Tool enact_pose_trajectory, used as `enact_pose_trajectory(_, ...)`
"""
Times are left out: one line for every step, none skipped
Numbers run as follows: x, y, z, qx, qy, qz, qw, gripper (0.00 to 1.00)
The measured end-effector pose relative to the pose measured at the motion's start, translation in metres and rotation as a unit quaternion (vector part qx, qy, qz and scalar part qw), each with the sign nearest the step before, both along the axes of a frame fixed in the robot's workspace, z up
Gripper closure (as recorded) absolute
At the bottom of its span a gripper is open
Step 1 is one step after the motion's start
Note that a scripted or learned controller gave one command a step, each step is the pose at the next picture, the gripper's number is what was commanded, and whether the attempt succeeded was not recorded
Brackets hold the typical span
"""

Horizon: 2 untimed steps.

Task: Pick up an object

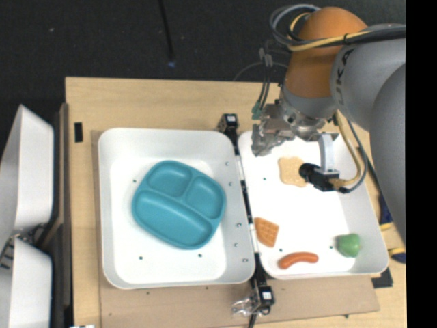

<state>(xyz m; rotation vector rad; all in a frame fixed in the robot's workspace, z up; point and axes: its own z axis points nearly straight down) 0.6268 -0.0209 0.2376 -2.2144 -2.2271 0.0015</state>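
A pale wooden bench (82, 101) stands on dark floor (102, 26) — possibly carpet — crossed by a black cable (164, 19).

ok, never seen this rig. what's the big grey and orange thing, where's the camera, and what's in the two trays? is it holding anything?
The grey and orange thing is a robot arm; it reaches in from the right. One camera, fixed above the bench, looks down at a slant. Its pincer hangs over the back left corner of the right bin. I see nothing between its fingers, and cannot tell whether they are open. The left bin holds a teal divided plate. The right bin holds toy food: a tan toast-like slice, an orange waffle-like piece, a red sausage and a green item.
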Motion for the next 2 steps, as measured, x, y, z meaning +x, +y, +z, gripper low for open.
enact_pose_trajectory(0.018,0.047,0.004,0.0008,-0.002,0.001,1.0000,1.00)
enact_pose_trajectory(0.021,0.110,0.007,0.0009,-0.002,0.002,1.0000,1.00)
